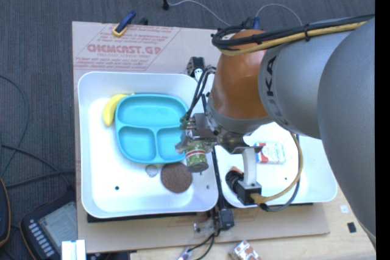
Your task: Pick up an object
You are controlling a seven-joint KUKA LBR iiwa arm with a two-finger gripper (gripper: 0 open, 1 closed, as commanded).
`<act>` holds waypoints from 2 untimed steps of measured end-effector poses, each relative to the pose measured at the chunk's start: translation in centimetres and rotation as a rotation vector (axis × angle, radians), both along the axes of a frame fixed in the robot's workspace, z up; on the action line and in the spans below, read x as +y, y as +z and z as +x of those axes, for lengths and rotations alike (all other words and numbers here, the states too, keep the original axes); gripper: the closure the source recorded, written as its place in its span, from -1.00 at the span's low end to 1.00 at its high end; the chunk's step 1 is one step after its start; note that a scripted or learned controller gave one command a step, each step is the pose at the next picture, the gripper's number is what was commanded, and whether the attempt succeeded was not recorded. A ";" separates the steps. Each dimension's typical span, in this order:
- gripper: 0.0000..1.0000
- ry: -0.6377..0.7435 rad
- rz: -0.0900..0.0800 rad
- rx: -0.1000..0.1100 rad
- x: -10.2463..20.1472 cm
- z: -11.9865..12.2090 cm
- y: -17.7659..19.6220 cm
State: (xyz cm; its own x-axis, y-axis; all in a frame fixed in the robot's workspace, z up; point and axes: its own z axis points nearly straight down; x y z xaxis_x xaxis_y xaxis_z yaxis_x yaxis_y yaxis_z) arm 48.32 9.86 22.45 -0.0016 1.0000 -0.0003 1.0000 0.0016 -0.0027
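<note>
A small can [196, 158] appears to be gripped by the gripper [194, 144], just right of the blue tray [150, 128], its long axis seemingly upright, top hidden.

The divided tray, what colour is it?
Light blue tray, clearest in the camera view.

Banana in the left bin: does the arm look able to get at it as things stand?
Probably yes. The banana lies uncovered along the left edge of the blue divided tray, nothing on top. The tool sits past the tray's right edge, so it must cross the tray.
</note>
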 end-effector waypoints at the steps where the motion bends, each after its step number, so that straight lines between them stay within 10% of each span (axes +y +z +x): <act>1: 1.00 0.001 0.000 0.000 0.0 0.1 1.0; 2: 1.00 0.002 -0.001 0.001 0.0 0.1 1.9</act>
